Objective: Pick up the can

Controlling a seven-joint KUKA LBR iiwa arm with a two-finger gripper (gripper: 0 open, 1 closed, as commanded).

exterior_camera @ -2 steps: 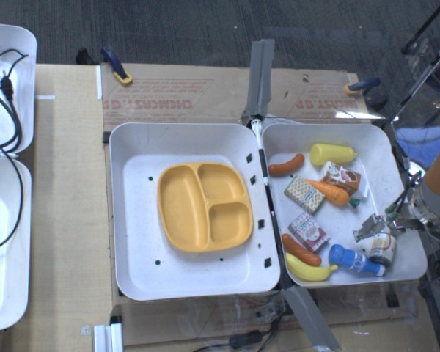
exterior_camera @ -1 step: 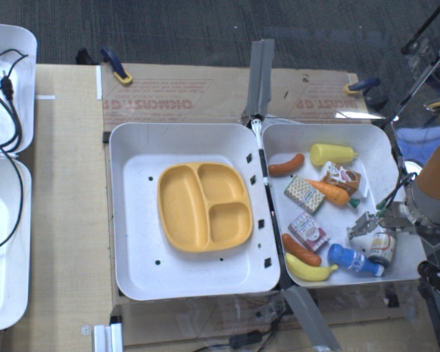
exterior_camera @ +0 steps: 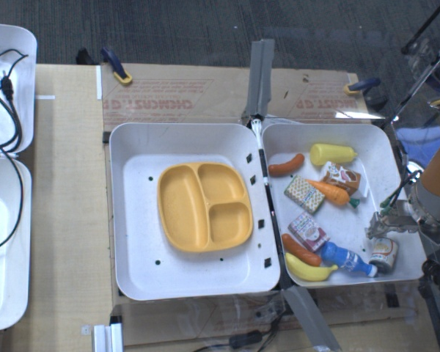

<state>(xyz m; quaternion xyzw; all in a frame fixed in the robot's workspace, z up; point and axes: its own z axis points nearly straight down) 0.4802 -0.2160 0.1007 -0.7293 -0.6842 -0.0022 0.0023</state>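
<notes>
The can (exterior_camera: 383, 254), small and silvery with a pale label, lies near the front right corner of the right bin (exterior_camera: 393, 152). It is just right of a blue bottle (exterior_camera: 347, 259). My gripper (exterior_camera: 382, 229) hangs at the bin's right side, directly above the can and close to its top. Nothing is visibly held in it. The arm comes in from the right edge of the view.
The right bin also holds a yellow bottle (exterior_camera: 332, 153), two sausages (exterior_camera: 286, 165), a carrot (exterior_camera: 330, 191), a checkered box (exterior_camera: 303, 193), a pink packet (exterior_camera: 308, 232) and a banana (exterior_camera: 310, 270). In the left bin (exterior_camera: 132, 218) lies a yellow divided plate (exterior_camera: 205, 205).
</notes>
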